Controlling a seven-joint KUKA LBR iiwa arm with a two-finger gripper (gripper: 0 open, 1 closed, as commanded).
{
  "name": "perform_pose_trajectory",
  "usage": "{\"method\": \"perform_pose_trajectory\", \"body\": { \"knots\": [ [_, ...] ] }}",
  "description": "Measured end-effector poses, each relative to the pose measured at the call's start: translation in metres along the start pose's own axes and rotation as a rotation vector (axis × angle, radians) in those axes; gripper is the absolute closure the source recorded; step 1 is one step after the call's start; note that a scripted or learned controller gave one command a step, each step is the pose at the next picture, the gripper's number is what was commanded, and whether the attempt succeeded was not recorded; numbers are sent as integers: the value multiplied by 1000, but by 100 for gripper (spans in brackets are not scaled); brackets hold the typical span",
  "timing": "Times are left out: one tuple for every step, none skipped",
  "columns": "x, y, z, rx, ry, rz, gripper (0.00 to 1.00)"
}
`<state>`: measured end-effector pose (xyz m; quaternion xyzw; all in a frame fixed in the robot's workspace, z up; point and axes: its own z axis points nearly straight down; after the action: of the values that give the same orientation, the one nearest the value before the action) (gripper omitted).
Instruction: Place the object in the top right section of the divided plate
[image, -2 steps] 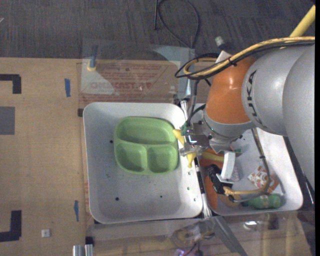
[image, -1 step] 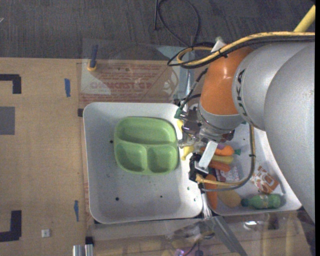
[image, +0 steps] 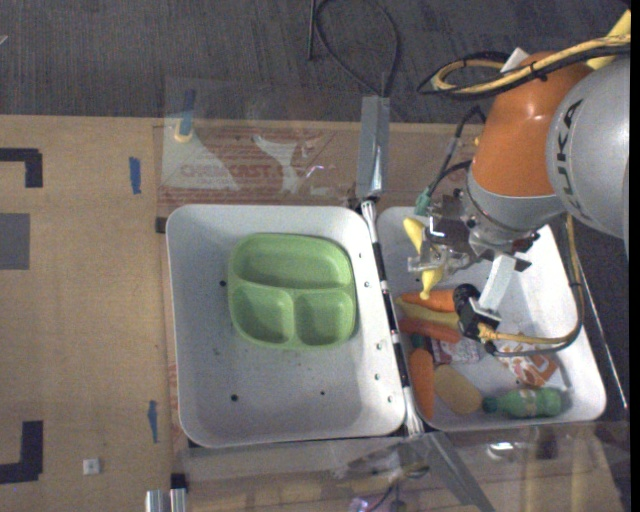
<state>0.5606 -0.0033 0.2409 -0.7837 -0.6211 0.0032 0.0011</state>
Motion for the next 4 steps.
{"method": "perform_pose_trajectory", "body": {
  "knots": [
    [13, 17, 53, 3, 1, -5, 100],
    [-22, -2, 38, 4, 1, 37, 100],
    [-43, -18, 28, 5, 1, 138, 100],
    [-8, -72, 16, 5, 1, 169, 100]
  ]
}}
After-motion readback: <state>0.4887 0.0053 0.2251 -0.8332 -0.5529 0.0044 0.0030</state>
